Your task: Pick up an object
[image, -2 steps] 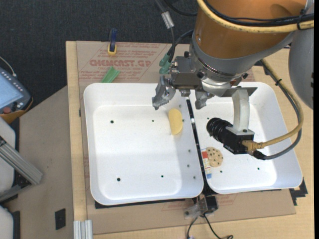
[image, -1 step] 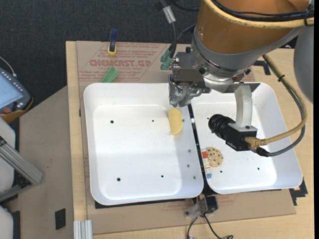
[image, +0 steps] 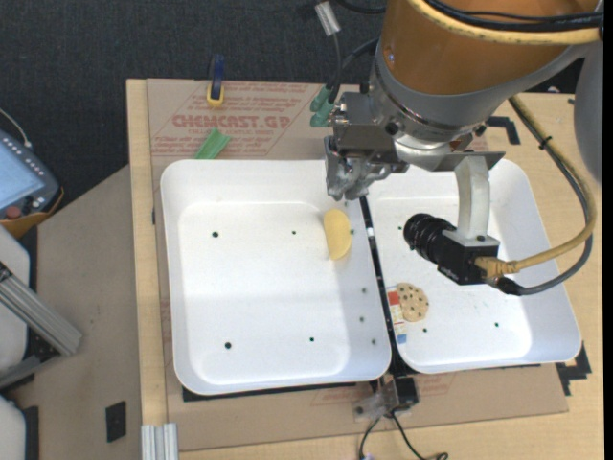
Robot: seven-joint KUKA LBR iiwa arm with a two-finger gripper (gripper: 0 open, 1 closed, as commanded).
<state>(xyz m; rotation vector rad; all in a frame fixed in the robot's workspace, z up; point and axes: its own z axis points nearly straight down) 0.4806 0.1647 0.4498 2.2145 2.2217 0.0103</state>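
The tool (image: 347, 188) is seen poised over the far right part of the left bin (image: 192, 286), close to the ridge shared with the right bin (image: 536, 324); whether it is open or closed cannot be told from above, and nothing is seen gripped in it; a pale yellow object (image: 337, 234) is found just below the tool, lying on the left bin's floor; a small spotted round object (image: 413, 302) is seen in the right bin, well apart from the tool.
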